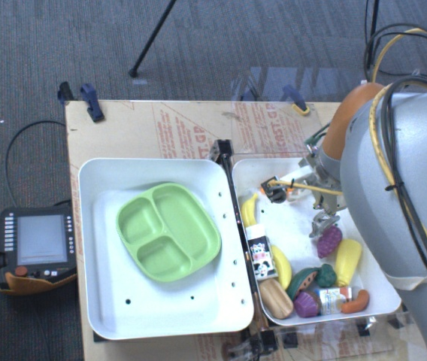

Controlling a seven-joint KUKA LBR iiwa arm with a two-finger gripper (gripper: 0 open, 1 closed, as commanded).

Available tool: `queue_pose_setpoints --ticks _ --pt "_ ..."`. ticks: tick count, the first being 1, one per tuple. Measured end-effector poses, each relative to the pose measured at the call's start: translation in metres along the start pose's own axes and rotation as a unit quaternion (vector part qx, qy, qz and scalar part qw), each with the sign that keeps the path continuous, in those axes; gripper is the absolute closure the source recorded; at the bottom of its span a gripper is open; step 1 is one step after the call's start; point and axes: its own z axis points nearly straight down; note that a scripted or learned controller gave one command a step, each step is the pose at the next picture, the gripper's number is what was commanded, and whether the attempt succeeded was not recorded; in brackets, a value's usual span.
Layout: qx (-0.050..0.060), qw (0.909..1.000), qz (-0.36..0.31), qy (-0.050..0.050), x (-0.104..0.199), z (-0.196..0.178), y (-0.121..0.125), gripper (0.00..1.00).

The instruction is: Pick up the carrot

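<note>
The carrot appears to be the orange-red, elongated piece lying in the near right corner of the right bin, close to the bin's front wall. It is small, so that reading is not certain. It lies flat, its length slanting up toward the right. Just to its left is a small bottle with a pale label, lying on its side and touching or nearly touching it. Left of the bottle is a purple piece, then a tan bread loaf at the bin's front left. Above the carrot stands a yellow vegetable, and beside that, toward the middle, a green piece.

The gripper hangs farther back in the same bin, well apart from the carrot, directly over a purple bunch of grapes. How far it is open cannot be told from this view, nor whether it has hold of anything; the carrot is plainly not in it. The grey arm covers the bin's right side, its orange band showing at the back.

A black-ended part with a yellow rod juts toward the left from the wrist; what it is cannot be told. Along the bin's left wall lie a banana, a small black-and-white carton and a second banana.

The left bin holds a green divided plate. A pendant with a screen lies on the carpet to the left of the bench
</note>
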Motion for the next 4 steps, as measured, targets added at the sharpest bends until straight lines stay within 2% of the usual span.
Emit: queue_pose_setpoints --ticks 1,2,3,4 --pt "0.004 1.0000 -0.006 -0.004 0.000 -0.008 -0.003 1.00" --pt "0.012 0.9971 -0.075 0.000 -0.110 0.002 0.043 1.00" --pt "-0.003 0.9960 -0.089 0.009 -0.036 -0.182 -0.007 1.00" --pt "-0.001 0.9484 -0.317 0.001 -0.025 0.000 -0.045 1.00"
